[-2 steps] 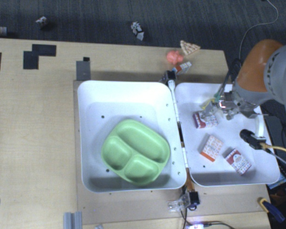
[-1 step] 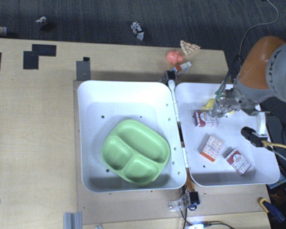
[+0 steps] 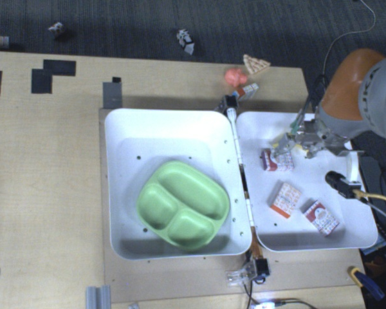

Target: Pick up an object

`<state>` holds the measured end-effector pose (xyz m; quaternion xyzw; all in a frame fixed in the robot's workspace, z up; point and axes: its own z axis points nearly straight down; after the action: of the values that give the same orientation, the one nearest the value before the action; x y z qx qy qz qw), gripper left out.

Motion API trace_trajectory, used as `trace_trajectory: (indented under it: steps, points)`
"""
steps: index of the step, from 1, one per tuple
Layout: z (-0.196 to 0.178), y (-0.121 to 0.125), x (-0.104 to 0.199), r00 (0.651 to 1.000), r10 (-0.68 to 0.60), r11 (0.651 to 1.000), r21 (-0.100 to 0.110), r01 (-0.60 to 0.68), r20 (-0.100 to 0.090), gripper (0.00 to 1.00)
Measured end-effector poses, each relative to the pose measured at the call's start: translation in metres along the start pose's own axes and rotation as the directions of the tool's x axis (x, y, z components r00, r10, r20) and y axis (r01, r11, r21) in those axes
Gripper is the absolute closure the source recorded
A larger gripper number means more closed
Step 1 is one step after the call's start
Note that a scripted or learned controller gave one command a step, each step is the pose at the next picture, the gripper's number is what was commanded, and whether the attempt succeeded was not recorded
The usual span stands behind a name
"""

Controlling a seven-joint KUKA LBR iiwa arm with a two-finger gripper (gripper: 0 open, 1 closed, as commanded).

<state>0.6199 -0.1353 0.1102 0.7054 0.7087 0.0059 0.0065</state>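
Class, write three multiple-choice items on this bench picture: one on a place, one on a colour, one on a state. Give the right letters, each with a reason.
1. Where does the divided plate lie?
A left bin
B right bin
C floor

2. What colour is it?
A red
B green
C blue

3. How does the plate sit?
A open side up
B upside down
C on edge

Key: 1 A, it rests inside the left bin. 2 B, pale green all over. 3 A, its three compartments face the camera.

Pink lump [image 3: 235, 77] on bench [image 3: 45, 192]
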Motion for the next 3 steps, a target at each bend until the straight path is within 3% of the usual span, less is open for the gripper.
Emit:
trace_trajectory:
  steps: [1,2,3]
  points:
    - [0.022,-0.1,0.021,1.0,0.003,1.0,0.011,-0.003,0.0,0.0]
    - [0.01,-0.097,0.021,1.0,0.002,1.0,0.004,-0.002,0.001,1.0]
    - [-0.1,0.018,0.047,1.0,-0.001,1.0,0.008,0.001,-0.001,1.0]
